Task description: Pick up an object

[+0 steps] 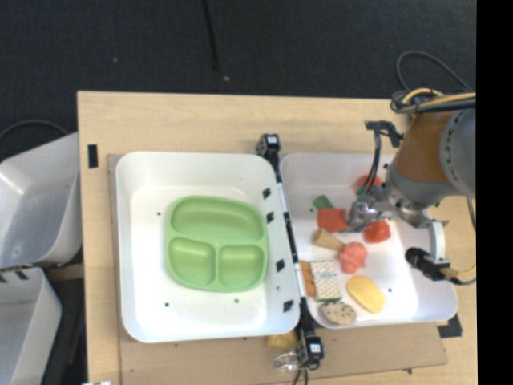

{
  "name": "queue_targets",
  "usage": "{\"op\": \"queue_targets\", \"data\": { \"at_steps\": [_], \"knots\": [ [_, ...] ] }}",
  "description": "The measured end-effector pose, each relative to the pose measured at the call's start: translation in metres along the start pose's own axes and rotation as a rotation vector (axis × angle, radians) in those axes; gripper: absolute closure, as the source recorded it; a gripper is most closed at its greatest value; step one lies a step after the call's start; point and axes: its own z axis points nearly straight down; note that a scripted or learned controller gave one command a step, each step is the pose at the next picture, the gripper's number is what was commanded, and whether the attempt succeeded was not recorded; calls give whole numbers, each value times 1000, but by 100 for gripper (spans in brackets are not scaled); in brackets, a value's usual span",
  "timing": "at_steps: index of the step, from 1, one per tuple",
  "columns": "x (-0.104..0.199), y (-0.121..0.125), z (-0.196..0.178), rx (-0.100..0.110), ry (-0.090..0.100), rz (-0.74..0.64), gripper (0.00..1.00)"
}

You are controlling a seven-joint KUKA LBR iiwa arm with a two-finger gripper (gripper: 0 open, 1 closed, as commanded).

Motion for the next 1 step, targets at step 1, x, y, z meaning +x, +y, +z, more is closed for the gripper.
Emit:
{"op": "queue_targets", "data": {
  "at_steps": [1],
  "knots": [
    [12, -9, -13, -6, -2, -1, 100]
  ]
}}
